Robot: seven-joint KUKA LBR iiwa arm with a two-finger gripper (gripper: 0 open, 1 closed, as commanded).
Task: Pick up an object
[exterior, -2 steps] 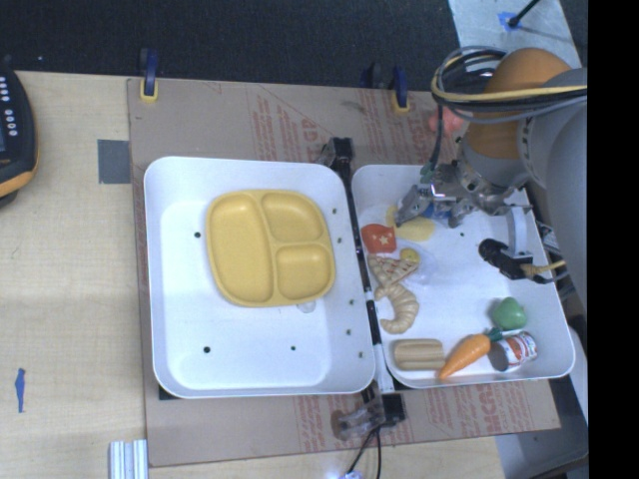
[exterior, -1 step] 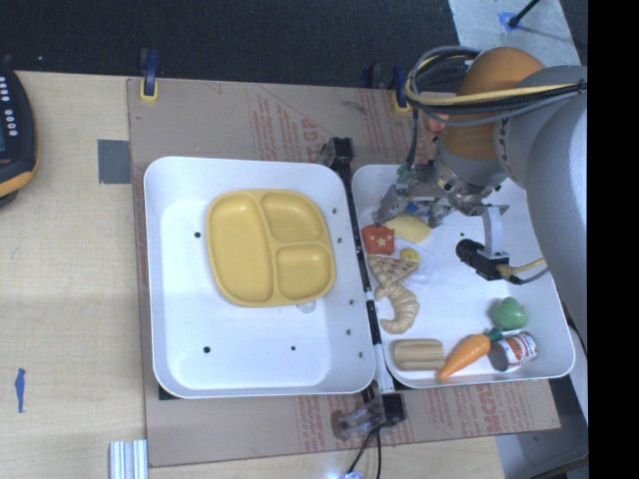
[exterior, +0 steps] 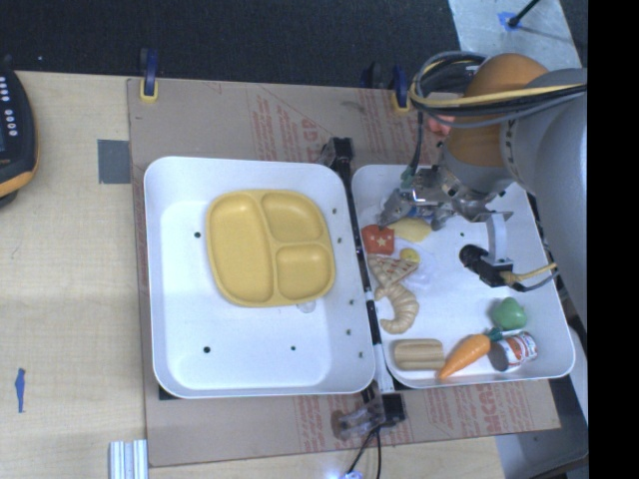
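Observation:
My gripper (exterior: 417, 208) hangs low over the far left part of the right bin (exterior: 454, 297), under the grey arm with its orange band. Just in front of it lies a small yellow piece (exterior: 412, 232), and a red piece with a pale spot (exterior: 377, 239) sits beside that. Nearer the camera are a tan knobbly piece (exterior: 392, 268) and a curved tan croissant shape (exterior: 403, 313). Along the bin's front edge lie a hot dog bun (exterior: 417, 352), an orange carrot (exterior: 463, 355) and a small can (exterior: 515, 349). A green piece (exterior: 509, 313) rests at the right.
The left bin (exterior: 180, 327) holds a yellow divided plate (exterior: 271, 246) in its far half. A dark device (exterior: 14, 128) sits at the bench's left edge. Clamps hold the brown board at its far edge (exterior: 148, 76).

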